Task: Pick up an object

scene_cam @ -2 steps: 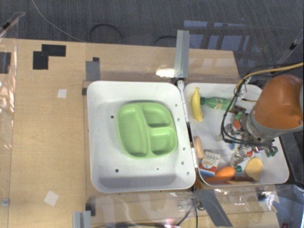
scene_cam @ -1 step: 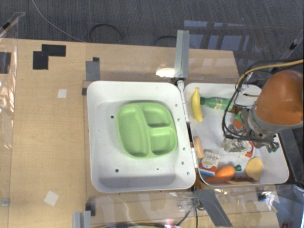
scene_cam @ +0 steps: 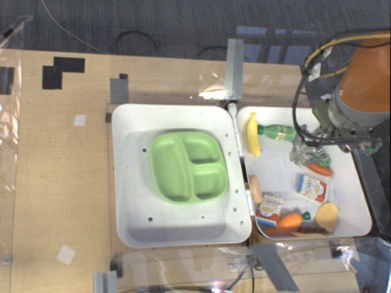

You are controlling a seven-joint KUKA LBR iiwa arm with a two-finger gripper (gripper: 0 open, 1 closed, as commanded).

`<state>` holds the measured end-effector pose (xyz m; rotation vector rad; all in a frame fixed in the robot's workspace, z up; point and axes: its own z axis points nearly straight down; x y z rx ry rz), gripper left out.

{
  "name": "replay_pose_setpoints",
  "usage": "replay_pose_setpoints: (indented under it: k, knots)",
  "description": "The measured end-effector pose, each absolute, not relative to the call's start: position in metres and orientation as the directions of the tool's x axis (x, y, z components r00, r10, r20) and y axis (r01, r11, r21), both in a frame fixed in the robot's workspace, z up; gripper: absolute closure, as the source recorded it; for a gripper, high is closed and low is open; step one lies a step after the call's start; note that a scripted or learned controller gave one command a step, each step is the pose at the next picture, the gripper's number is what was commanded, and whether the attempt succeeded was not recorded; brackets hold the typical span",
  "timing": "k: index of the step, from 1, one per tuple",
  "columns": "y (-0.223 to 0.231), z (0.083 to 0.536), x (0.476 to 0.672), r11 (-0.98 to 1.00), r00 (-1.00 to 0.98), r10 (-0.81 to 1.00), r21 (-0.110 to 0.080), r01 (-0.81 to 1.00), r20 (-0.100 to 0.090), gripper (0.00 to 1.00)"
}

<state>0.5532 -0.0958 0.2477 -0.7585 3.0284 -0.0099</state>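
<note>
The right white bin [scene_cam: 360, 224] holds several toy foods: a yellow banana [scene_cam: 252, 134], a green bottle [scene_cam: 276, 132], a small blue and white carton [scene_cam: 311, 188], an orange carrot [scene_cam: 288, 220], a red and white packet [scene_cam: 269, 205], a tan bread piece [scene_cam: 255, 188], a yellow potato-like piece [scene_cam: 327, 214] and an orange-red piece [scene_cam: 320, 169]. My gripper [scene_cam: 308, 153] hangs low over the bin's upper right part, just above the orange-red piece, under the orange-banded arm [scene_cam: 365, 81]. The arm hides much of the fingers.
The left white bin [scene_cam: 131, 224] holds a green divided plate [scene_cam: 188, 167]. A metal post [scene_cam: 234, 69] stands behind the seam between the bins. Black cables [scene_cam: 300, 102] loop beside the arm. Bare wooden bench [scene_cam: 55, 182] lies to the left.
</note>
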Motion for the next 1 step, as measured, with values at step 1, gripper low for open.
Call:
replay_pose_setpoints:
  k: [1]
  knots:
    - [-0.1668,0.2572,0.6003,0.821,-0.821,-0.571,-0.007,-0.571,-0.008,1.00]
